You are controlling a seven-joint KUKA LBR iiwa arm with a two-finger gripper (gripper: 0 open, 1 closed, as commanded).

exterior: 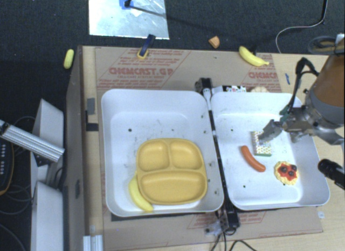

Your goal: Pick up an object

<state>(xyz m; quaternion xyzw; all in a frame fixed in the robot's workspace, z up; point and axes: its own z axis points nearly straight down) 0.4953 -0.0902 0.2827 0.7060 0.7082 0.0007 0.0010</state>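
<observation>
Nearest me, the pizza toy (285,172) sits just below my gripper (268,133), which hovers over the checkered block (262,144) beside the sausage (252,158), presumably lining up a grasp, though I cannot tell its state.

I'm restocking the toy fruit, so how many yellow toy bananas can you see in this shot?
3. One yellow toy banana lies in the left white bin beside the yellow divided tray; a second rests on the bench's far edge; a third lies off the bench's far-left corner. Others may be hidden.
</observation>
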